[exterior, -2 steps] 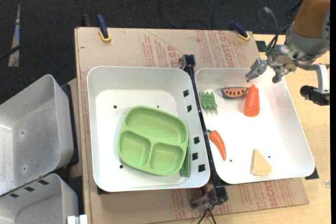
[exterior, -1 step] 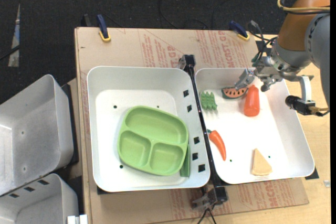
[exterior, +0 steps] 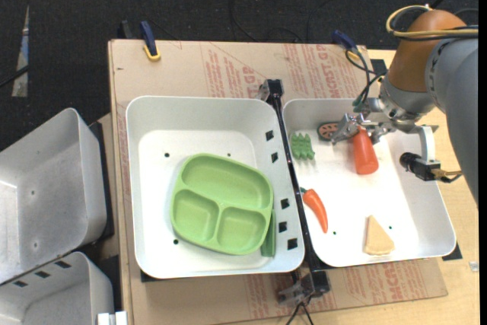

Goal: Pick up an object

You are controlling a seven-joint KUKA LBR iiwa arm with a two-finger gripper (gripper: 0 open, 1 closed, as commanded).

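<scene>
My gripper (exterior: pixel 364 124) hangs over the back of the right bin (exterior: pixel 426 198). The upper end of an orange-red cylinder (exterior: pixel 365 154) lies right at it, and the cylinder slants down toward the bin's middle. Just left of the gripper sits a small round brown piece (exterior: pixel 329 131). Also in this bin are a green ridged piece (exterior: pixel 303 146) near the left wall, a red chili pepper (exterior: pixel 316 208) further forward, and a pale cheese wedge (exterior: pixel 377 236) at the front.
The left bin (exterior: pixel 152 125) holds a green divided plate (exterior: pixel 222 203). A black divider (exterior: pixel 285 156) runs between the two bins. The grey arm (exterior: pixel 449 80) with its orange band crosses the right bin's back right corner. Spare white bins (exterior: pixel 46 186) stand off the bench's left side.
</scene>
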